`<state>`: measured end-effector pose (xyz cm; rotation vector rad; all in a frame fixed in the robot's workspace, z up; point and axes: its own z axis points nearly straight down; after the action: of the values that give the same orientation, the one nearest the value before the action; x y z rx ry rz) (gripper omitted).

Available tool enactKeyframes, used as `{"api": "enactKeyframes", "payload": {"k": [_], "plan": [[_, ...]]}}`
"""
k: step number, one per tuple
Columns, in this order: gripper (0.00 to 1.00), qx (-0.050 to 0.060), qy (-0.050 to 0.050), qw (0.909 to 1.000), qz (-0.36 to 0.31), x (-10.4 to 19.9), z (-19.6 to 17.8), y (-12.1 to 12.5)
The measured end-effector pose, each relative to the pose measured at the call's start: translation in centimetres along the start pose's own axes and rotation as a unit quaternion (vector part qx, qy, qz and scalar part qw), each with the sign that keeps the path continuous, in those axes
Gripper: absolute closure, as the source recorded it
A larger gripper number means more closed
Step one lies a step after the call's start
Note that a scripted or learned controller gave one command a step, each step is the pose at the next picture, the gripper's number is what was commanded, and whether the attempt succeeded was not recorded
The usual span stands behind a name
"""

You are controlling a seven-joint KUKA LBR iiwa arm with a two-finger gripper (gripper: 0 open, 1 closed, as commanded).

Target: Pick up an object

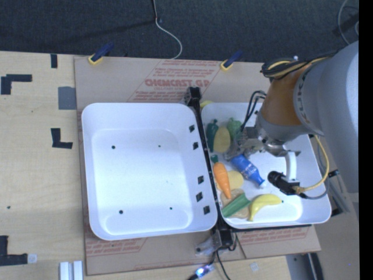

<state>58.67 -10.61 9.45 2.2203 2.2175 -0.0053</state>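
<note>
The big grey arm point(326, 92) reaches in from the right and bends down over the right bin point(303, 214). Its gripper point(246, 150) hangs low just above the toys near the middle of that bin, and I cannot tell how its jaws stand. Right under it lies a blue bottle point(249, 171). Left of the bottle is an orange carrot point(221, 178). Near the front edge sit a yellow banana point(265, 203) and a green pepper point(234, 205). Farther back are a yellow and green corn point(222, 137) and other green toys. The left bin point(93, 156) sits just beside, touching the right one.
</note>
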Motion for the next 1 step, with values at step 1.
{"api": "enactKeyframes", "payload": {"k": [1], "plan": [[1.0,-0.003,0.003,1.0,-0.004,5.49,-9.59,0.49]]}}
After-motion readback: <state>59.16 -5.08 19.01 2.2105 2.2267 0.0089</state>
